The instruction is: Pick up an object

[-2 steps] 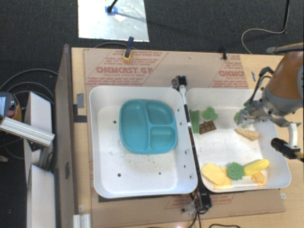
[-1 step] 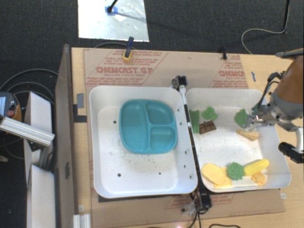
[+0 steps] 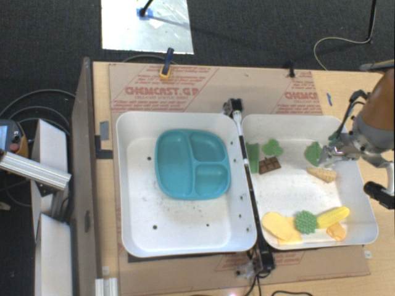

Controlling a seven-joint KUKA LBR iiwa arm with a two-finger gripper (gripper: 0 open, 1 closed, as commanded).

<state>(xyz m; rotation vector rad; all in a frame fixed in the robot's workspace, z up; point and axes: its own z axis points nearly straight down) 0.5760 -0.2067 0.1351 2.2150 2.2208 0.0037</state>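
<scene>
The right bin (image 3: 290, 125) holds several toy foods: a green leafy piece (image 3: 271, 147), a brown chocolate bar (image 3: 269, 164), a green stick (image 3: 253, 156) by the divider, a dark green piece (image 3: 313, 153), a tan wedge (image 3: 322, 174), a yellow slice (image 3: 278, 226), a green round piece (image 3: 305, 221), a yellow corn cob (image 3: 333, 215) and an orange piece (image 3: 336, 230). My gripper (image 3: 333, 152) is low at the bin's right side, just right of the dark green piece and above the tan wedge.
A teal divided plate (image 3: 192, 164) lies in the left bin (image 3: 139, 227). The grey arm (image 3: 376, 125) comes in over the right bin's right rim. A black clamp (image 3: 233, 108) sits at the top of the ridge between the bins.
</scene>
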